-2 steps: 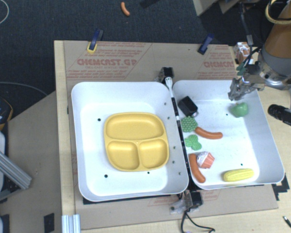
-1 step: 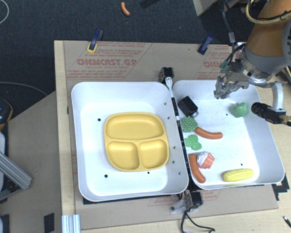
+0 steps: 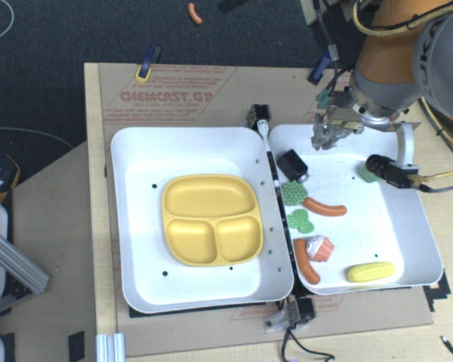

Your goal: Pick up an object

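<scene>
Camera view: my fingers (image 3: pixel 328 138), aperture indeterminate, hover at right bin's (image 3: pixel 415 225) far edge; sausage (image 3: pixel 325 208) and corn (image 3: pixel 371 271) lie nearer the camera.

The setting is a robotics laboratory or test cell. A grey and orange industrial arm (image 3: pixel 408 44) with exposed yellow cabling reaches over a bench topped with a plywood board (image 3: pixel 174 96) stamped with red lettering. Two shallow white bins (image 3: pixel 128 202) sit side by side on it, fixed with black clips (image 3: pixel 258 115). Spring clamps (image 3: pixel 146 64) grip the board's far edge. Dark carpet (image 3: pixel 75 21) covers the floor, with loose cables (image 3: pixel 0 10) and aluminium framing (image 3: pixel 15 262) at left.
</scene>
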`<state>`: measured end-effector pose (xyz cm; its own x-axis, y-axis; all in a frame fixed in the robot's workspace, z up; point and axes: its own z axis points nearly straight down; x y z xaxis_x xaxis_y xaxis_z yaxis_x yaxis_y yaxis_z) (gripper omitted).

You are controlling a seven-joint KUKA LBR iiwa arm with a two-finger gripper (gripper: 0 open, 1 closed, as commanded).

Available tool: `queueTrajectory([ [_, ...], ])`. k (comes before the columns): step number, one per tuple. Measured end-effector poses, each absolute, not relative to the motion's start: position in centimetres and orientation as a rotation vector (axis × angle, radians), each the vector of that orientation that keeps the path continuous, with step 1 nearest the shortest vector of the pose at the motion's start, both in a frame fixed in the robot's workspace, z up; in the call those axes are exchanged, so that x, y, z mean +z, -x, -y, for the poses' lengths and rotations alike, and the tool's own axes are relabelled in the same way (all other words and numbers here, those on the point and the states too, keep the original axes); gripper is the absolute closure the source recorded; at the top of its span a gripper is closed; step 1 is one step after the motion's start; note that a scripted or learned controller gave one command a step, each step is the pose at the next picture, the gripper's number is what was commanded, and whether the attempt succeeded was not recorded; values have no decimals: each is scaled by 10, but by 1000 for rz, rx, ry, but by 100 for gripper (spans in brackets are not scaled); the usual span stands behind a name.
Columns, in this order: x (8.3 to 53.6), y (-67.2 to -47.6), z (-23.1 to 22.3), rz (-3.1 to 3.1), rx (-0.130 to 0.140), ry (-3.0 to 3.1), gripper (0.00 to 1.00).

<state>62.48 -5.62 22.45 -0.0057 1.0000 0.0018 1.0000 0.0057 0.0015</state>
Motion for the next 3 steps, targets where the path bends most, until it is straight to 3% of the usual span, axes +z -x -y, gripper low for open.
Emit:
queueTrajectory([
  [1, 227, -637, 3, 2230, -6, 2215, 100],
  [3, 233, -624, -89, 2225, 2, 2214, 100],
])
